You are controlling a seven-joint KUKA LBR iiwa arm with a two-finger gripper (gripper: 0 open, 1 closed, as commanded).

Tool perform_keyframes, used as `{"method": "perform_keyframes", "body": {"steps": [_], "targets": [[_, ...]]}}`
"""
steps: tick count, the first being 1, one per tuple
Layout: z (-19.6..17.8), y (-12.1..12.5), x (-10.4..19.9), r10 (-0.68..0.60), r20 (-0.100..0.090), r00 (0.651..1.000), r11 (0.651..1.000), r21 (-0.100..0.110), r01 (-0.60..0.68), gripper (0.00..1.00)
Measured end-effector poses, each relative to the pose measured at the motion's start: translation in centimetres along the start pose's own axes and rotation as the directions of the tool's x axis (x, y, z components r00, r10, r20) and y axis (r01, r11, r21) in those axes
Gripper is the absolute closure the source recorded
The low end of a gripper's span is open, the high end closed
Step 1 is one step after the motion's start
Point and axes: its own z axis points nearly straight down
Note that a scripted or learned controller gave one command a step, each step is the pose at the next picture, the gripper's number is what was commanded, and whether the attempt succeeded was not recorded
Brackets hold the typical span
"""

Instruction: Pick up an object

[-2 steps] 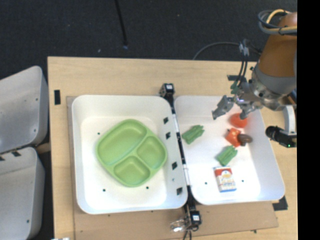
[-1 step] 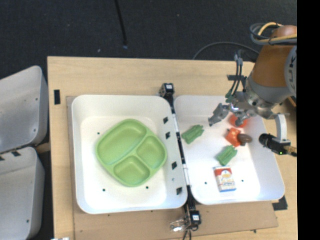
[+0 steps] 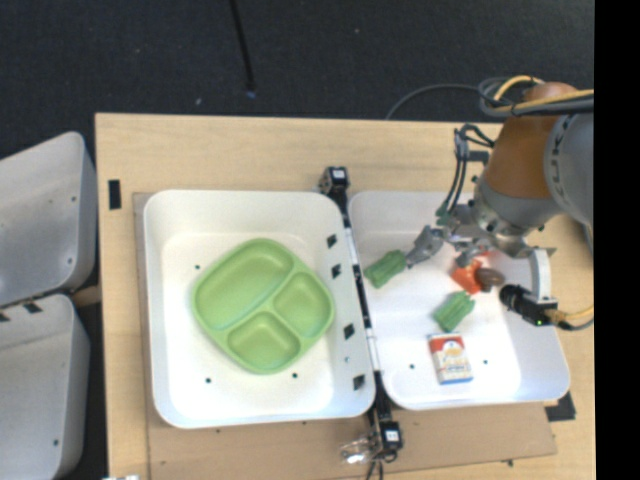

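Nothing lifted yet: pincer over the right bin, can't tell if open or closed, hovering beside the green block, grasp and lift remain.

- Worktop: pale matt wood.
- Two bins: smooth white plastic, faint sheen.
- Divided plate: smooth light-green plastic.
- Small box: printed card.
- Arm's band: glossy orange.
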Motion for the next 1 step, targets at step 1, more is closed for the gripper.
{"method": "perform_keyframes", "body": {"steps": [1], "targets": [[5.3, -0.07, -0.11, 0.003, 0.0, 1.0, 1.0, -0.001, -0.003, 0.0]]}}
